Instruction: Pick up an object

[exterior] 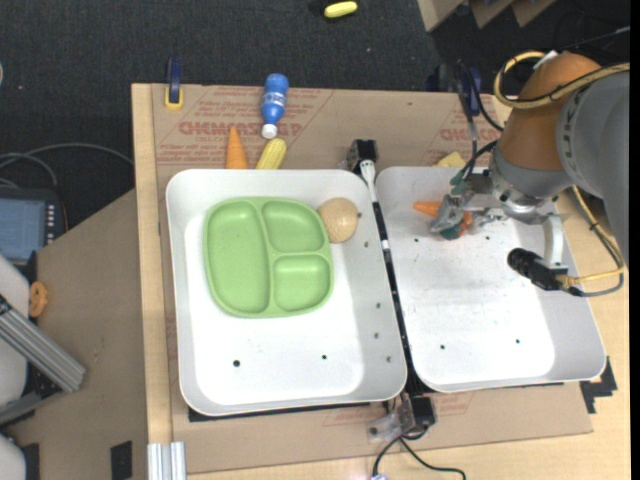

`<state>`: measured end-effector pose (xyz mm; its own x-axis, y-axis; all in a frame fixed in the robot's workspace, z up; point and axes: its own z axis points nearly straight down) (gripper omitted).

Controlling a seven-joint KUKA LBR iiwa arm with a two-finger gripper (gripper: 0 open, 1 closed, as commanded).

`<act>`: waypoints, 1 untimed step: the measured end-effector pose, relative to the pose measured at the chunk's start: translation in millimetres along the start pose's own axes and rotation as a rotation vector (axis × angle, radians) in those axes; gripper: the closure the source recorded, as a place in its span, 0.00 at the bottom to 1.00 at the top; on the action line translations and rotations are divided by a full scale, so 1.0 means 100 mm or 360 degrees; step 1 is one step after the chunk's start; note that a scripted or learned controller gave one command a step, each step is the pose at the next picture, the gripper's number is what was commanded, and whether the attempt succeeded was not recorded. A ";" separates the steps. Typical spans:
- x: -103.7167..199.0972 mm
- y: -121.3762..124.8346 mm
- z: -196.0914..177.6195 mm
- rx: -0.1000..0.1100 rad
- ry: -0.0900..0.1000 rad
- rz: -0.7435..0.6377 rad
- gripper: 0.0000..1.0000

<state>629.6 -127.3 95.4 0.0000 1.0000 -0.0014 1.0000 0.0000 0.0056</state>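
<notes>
A small orange carrot-like piece [427, 208] lies at the back left of the right bin [500, 338]. My gripper [449, 220] is low over that bin, right beside the orange piece and just to its right. A small teal and orange bit [463, 226] shows at the gripper's tip, but I cannot tell whether it is held. In the left bin [280, 368] a green divided plate [268, 256] lies flat, and a tan round object [339, 218] rests against its back right corner.
On the bench behind the left bin lie a blue and white bottle [273, 103], an orange carrot [235, 149] and a yellow corn piece [271, 153]. A yellow scrap [452, 160] lies behind the right bin. A yellow object [341, 9] is on the dark floor.
</notes>
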 end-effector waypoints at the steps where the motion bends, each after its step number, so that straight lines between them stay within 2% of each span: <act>1: 0.55 -0.42 -0.96 0.0000 0.0005 -0.0008 1.00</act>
